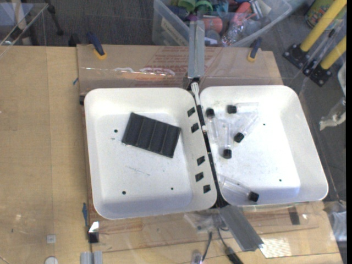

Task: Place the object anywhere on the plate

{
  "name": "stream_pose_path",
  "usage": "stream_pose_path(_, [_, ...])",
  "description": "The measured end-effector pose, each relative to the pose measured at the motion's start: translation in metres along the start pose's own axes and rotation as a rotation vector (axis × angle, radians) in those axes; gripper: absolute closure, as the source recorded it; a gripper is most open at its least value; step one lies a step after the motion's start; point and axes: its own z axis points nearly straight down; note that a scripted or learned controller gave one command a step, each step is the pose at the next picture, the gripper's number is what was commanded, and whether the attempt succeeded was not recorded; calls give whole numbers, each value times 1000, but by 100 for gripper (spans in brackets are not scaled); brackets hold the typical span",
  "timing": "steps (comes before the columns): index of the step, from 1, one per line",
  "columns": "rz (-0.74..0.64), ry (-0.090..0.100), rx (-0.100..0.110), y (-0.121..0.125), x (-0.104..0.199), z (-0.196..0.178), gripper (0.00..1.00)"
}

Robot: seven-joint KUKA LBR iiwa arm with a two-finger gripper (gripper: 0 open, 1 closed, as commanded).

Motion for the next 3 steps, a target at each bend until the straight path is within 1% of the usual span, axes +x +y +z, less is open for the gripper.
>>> stream_pose_path(1, [-1,-1,-1,1,0,-10,100])
stream_pose_path(2, [-1,-1,-1,1,0,-10,0])
stream_pose_path(3, [-2,-3,-1,1,0,-19,100])
